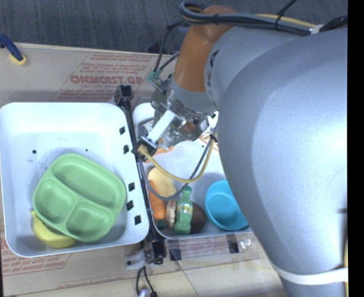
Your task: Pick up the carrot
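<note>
The carrot (159, 210) is a short orange piece lying against the left wall of the right bin (188, 237), near its front. My gripper (177, 132) hangs over the back half of that bin, well behind the carrot and apart from it. The grey arm covers most of the right bin from the right side. Nothing shows between the gripper and the carrot except a pale orange rounded object (161, 182).
Beside the carrot stand a green bottle (183, 213), a brown object (198, 219) and a blue bowl (224, 206). The left bin (21, 129) holds a green divided plate (80, 193) resting on a yellow object (50, 234). A blue and yellow clip (12, 49) lies on the bench, far left.
</note>
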Motion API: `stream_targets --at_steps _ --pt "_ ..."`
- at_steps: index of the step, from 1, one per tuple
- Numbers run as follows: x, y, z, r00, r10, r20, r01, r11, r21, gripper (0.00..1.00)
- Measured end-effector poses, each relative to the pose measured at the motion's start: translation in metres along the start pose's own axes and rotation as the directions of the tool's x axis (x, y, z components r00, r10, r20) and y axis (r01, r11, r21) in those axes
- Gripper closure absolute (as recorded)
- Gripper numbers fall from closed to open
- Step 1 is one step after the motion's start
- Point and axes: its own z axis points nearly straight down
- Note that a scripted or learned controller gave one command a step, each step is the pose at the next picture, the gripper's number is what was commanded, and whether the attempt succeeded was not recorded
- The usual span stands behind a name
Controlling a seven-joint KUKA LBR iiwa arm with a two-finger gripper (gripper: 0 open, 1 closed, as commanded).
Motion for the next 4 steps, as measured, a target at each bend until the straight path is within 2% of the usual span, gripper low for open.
stream_targets --at_steps 1,2,3,4 --pt "-0.001 0.001 -0.001 1.0 0.0 -0.001 0.0 1.0 -0.002 0.0" --pt "-0.01 0.002 -0.147 0.923 0.383 -0.013 -0.384 0.924 -0.007 0.0" --pt "-0.023 0.052 -0.153 0.882 0.471 -0.007 -0.471 0.882 -0.006 0.0" --pt "0.015 -0.001 -0.134 0.89 0.456 -0.005 -0.456 0.89 -0.004 0.0"
